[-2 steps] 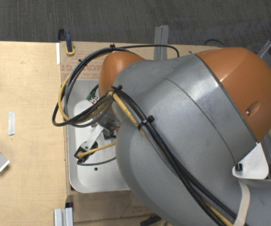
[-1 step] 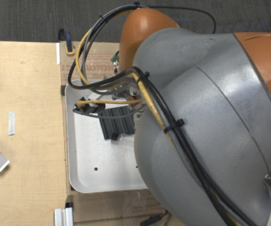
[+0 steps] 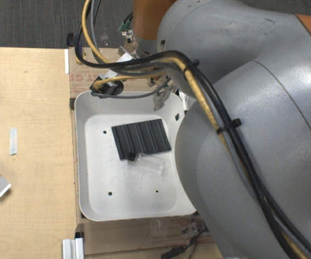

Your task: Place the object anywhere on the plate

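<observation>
Camera view: one white bin, one black ribbed block; claw state cannot tell.

A pale, light-brown wooden bench top is seen across the left of the view, lit evenly and without hard shadows. Along the top edge a dark grey, finely ribbed floor covering is visible beyond the bench. A brown cardboard sheet is laid along the lower edge, just beside the wood.
</observation>
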Action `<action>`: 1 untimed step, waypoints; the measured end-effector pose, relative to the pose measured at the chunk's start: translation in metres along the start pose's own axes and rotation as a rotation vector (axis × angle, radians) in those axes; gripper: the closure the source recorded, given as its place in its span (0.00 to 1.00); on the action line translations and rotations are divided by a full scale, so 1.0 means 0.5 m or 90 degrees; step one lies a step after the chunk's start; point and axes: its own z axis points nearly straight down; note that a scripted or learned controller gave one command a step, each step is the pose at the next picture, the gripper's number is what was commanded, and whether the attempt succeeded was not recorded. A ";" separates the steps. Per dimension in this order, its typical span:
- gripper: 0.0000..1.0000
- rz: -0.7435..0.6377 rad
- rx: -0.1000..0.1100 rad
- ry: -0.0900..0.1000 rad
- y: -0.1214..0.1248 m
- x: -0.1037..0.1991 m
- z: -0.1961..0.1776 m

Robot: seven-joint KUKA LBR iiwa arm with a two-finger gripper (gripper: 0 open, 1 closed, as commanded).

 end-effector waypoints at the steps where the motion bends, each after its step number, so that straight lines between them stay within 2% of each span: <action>1: 1.00 -0.001 0.000 -0.004 0.002 -0.001 -0.013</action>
